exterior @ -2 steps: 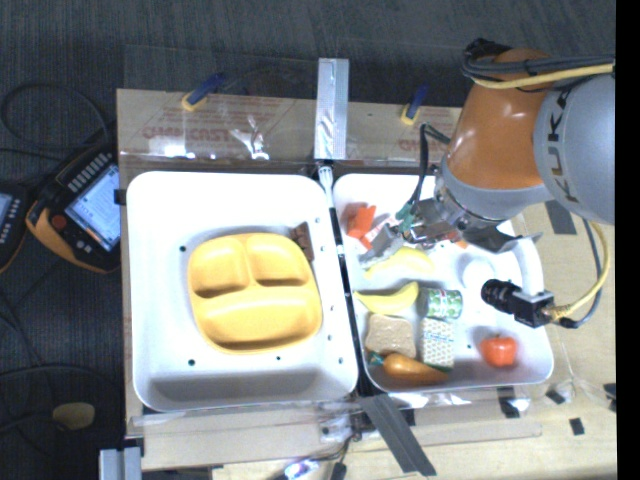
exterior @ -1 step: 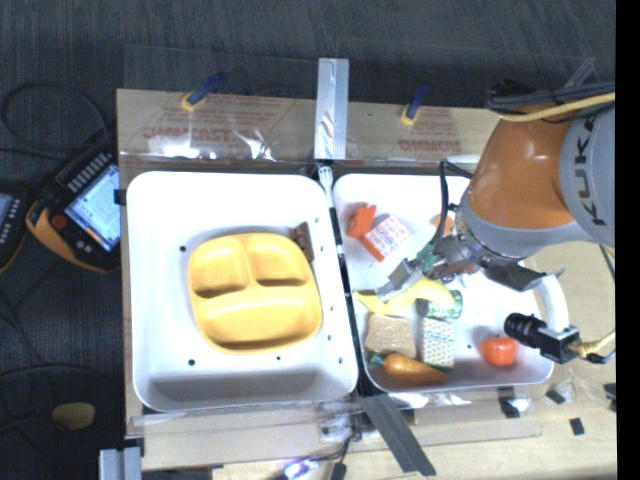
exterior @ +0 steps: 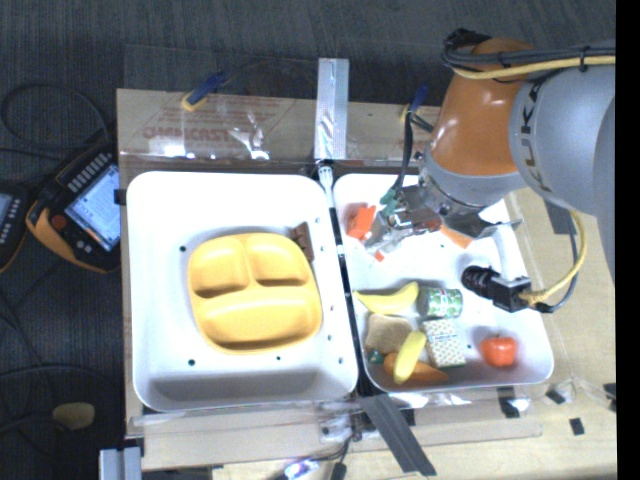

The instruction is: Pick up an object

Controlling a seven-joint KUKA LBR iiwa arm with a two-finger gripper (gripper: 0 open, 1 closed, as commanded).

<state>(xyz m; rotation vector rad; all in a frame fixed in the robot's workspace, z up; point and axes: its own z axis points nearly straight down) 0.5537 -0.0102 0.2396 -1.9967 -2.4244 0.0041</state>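
Left bin (exterior: 150, 268): yellow compartment tray (exterior: 255, 290), smooth moulded plastic, lying flat mid-bin, well apart from pick zone.

Right bin (exterior: 530, 368): candidates clustered at near end: curved yellow banana (exterior: 388, 297), green labelled can (exterior: 441, 303), patterned box (exterior: 446, 346), red tomato (exterior: 499, 349). Orange piece (exterior: 358, 220) at far left corner.

Gripper (exterior: 392, 224) low over far end, beside orange piece; jaws' state cannot tell, nothing seen pinched.

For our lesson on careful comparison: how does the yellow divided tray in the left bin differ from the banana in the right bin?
The yellow divided tray is much larger than the banana. The tray is broad, rounded-square and split into compartments; the banana is slim and curved. The tray lies in the left bin with only a small brown item at its corner, while the banana sits crowded among other small items in the right bin. Both are yellow.
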